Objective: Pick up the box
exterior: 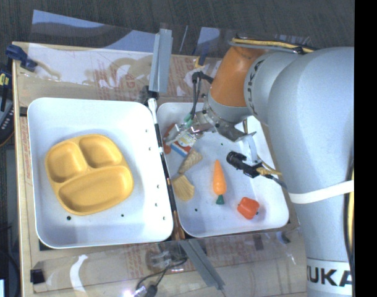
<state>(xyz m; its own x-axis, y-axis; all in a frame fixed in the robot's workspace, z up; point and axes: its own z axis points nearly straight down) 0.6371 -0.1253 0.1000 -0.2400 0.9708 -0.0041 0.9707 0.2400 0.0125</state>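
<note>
**Claw low over the box, upper left corner of the right bin**

- My arm (pixel 312 116) reached in from the right of the view. Its orange band (pixel 233 79) sat over the top edge of the right bin (pixel 204 218).
- My claw (pixel 190 126) was down in that bin's upper left corner, close to the wall it shares with the left bin (pixel 40 122).
- Claw state: I could not tell whether it was released or clenched. The wrist covered too much and the tip was small and cluttered in the view.
- The box (pixel 178 141), a small carton printed in white, red and blue, lay on the bin floor just below and to the left of the claw tip. It sat hard by the dividing wall. Whether the claw touched it I could not make out, and I saw nothing that counted as a grip.
- Also in the right bin:
  - A tan cone-shaped piece (pixel 190 161) lay just below the box.
  - A pale tan block (pixel 183 189) lay lower, near the left wall.
  - An orange carrot (pixel 219 177) with a green end lay near the middle, pointing up and down the view.
  - A red chunk (pixel 248 208) lay toward the lower right corner, apart from the rest.
- In the left bin, one yellow divided plate (pixel 89 173) with three compartments lay flat, left of centre.
</note>
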